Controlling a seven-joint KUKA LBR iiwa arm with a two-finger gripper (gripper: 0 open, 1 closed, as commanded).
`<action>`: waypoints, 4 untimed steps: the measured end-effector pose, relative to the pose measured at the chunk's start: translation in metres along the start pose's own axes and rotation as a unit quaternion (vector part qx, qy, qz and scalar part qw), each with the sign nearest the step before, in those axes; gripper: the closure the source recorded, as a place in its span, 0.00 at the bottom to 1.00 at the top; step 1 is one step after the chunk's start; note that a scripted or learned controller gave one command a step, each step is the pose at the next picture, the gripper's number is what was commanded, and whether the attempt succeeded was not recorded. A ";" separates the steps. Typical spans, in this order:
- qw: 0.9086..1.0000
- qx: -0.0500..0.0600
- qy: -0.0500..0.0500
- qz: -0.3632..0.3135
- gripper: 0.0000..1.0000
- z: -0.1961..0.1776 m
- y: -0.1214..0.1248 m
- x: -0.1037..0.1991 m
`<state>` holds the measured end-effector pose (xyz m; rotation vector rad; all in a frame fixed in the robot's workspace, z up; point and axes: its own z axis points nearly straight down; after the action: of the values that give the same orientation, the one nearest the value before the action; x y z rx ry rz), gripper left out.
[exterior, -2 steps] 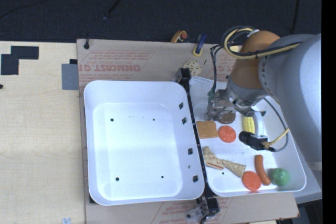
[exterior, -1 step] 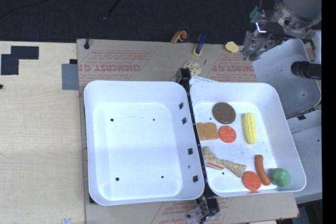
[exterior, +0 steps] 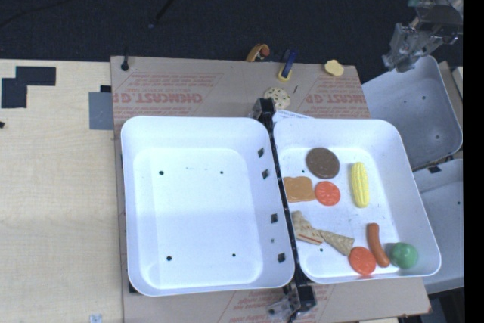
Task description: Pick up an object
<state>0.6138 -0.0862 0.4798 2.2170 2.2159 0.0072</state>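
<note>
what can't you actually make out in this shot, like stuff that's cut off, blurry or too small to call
- Gripper, camera view: small and blurred at the upper right; fingers cannot be read.
- Arm above it: cut off by the top right edge.
- Small items behind the bins, one orange, one blue and yellow: too small to identify.
- Flat tan pieces in the right bin: overlapping, count unclear.
- Dark clamp at the bottom edge: partly cropped.
</note>
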 end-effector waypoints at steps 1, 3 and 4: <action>1.000 0.002 0.000 0.000 1.00 -0.062 -0.015 -0.020; 1.000 0.011 0.002 -0.004 0.00 0.050 -0.023 0.064; 1.000 0.009 0.001 -0.004 0.00 0.161 0.029 0.132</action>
<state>0.6446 0.0452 0.3185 2.2195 2.2346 -0.0104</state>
